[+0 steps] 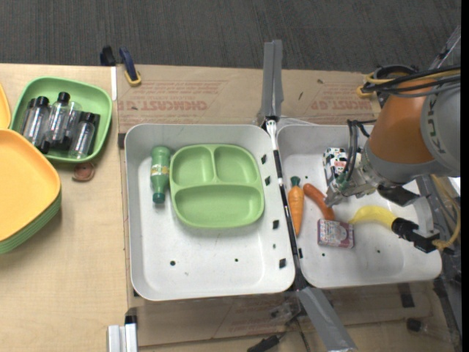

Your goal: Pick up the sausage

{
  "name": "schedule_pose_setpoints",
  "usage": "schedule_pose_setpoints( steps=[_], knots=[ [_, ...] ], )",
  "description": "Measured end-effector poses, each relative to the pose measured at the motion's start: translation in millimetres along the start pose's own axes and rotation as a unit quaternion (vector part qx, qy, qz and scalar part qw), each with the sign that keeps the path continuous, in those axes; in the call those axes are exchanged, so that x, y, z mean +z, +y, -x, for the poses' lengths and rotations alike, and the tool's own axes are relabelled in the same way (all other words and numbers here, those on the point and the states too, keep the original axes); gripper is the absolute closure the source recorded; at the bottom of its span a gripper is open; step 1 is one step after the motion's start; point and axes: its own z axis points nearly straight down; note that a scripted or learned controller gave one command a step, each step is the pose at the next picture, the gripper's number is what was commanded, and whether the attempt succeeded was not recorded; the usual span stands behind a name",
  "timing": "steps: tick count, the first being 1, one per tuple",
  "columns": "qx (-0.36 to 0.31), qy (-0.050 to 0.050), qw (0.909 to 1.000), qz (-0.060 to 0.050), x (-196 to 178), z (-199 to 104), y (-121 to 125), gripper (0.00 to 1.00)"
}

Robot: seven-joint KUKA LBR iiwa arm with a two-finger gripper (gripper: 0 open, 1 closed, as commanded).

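The sausage (316, 196) is a short reddish-orange link lying at a slant in the right bin (366, 266), just right of a carrot (295, 205). My gripper (338, 191) hangs low over the bin, right beside the sausage's lower right end and partly covering it. The grey arm with its orange band (399, 130) reaches in from the right above it. Nothing is seen lifted off the bin floor.
A banana (372, 214), a pink packet (335, 233) and a small black-and-white item (335, 158) crowd the sausage in the right bin. The left bin (205, 270) bears a green divided plate (216, 185) and a green bottle (160, 173). A green tray of bottles (62, 119) and yellow plates (26, 189) sit far left.
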Motion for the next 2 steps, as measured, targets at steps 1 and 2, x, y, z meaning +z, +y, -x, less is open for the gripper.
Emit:
schedule_pose_setpoints(
  steps=[1,2],
  knots=[
    [0.212,0.000,0.9772,-0.001,25.6,8.8,36.9,1.00],
    [0.160,0.001,0.9871,-0.001,25.2,-8.9,-22.2,1.00]
  ],
)
